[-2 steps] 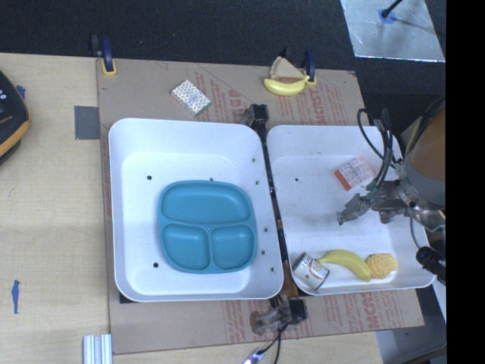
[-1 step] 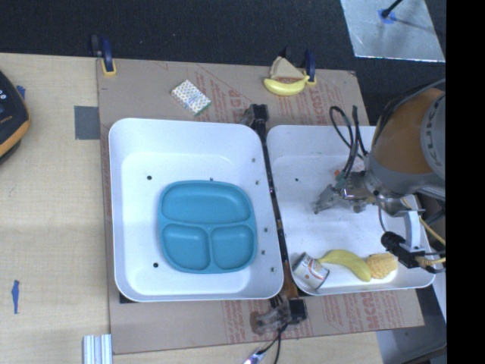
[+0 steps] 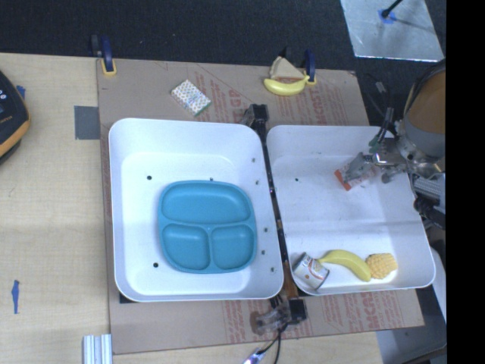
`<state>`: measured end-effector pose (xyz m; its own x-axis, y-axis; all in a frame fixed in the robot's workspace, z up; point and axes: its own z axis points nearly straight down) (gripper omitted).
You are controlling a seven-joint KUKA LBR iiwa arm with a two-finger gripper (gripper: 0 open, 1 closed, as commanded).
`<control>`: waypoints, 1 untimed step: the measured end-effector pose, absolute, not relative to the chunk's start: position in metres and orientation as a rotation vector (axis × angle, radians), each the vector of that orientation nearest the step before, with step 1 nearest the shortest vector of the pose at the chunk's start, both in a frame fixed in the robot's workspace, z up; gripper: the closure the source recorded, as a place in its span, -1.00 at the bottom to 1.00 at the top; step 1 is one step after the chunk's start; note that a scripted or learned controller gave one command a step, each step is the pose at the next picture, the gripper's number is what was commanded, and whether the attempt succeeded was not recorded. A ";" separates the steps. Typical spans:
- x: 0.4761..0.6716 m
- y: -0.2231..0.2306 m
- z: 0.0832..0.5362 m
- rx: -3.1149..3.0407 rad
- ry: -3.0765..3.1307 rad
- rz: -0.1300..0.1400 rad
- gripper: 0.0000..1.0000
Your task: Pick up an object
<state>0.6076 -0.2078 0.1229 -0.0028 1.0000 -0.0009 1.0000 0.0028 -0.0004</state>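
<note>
A pale wooden bench runs under the slanted overhead view, with dark carpet beyond its far edge and a sheet of brown cardboard laid over it to carry two shallow white bins.

The left bin holds a blue divided plate, lying flat near the bin's middle. On the cardboard past the bins' far edges lie a small patterned packet and a yellow toy banana.

The right bin holds the likely targets, all gathered along its near edge: a small tin can tipped over in the near-left corner, a yellow banana just beside it, and a yellow corn cob touching or nearly touching the banana's right end. The banana is smooth and curved; the cob is stubby and bumpy.

The gripper hangs over the far-right part of the right bin, well apart from those three things, with a red-orange tip pointing toward the bin floor. Whether its fingers are apart or together I cannot tell; nothing is seen between them.

To do this step well, I judge the arm should travel toward the near edge, centre over the banana's middle, and close across its narrow width, keeping clear of the bin wall and the can.
</note>
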 end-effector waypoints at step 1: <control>0.641 -0.175 0.096 2.212 2.221 0.001 -1.00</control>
<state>0.6411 -0.1748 0.0962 -0.0039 1.0000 -0.0041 1.0000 0.0040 0.0050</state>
